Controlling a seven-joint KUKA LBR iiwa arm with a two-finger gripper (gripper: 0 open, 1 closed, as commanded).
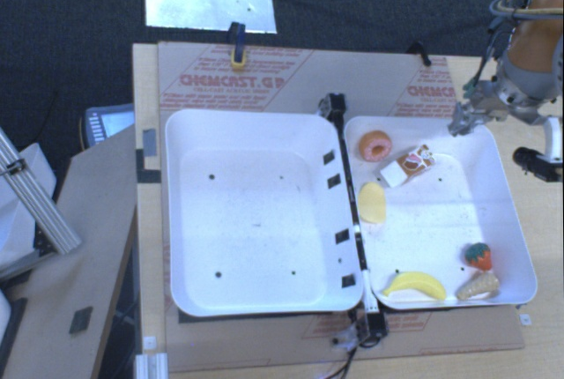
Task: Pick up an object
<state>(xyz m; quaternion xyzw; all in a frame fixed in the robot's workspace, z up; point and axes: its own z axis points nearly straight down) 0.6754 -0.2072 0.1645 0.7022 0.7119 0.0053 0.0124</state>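
The right bin (pixel 502 192) holds several toy foods. A pink-iced donut (pixel 375 145) lies near its back left corner, with a brown and white cake slice (pixel 408 166) just right of it. A pale yellow piece (pixel 372 203) rests by the left wall. A banana (pixel 415 284), a tan wedge (pixel 477 286) and a strawberry (pixel 478 255) lie along the front right. My gripper (pixel 462 121) hangs over the bin's back right corner, above the rim and clear of every item, with nothing seen in it.
The left bin (pixel 256 210) sits beside the right one, joined by black clips along the shared wall (pixel 345 192). Cardboard (pixel 291 73) lies under both bins. A yellow clamp (pixel 238 47) stands at the back edge. The arm's wrist (pixel 533 51) is at the right.
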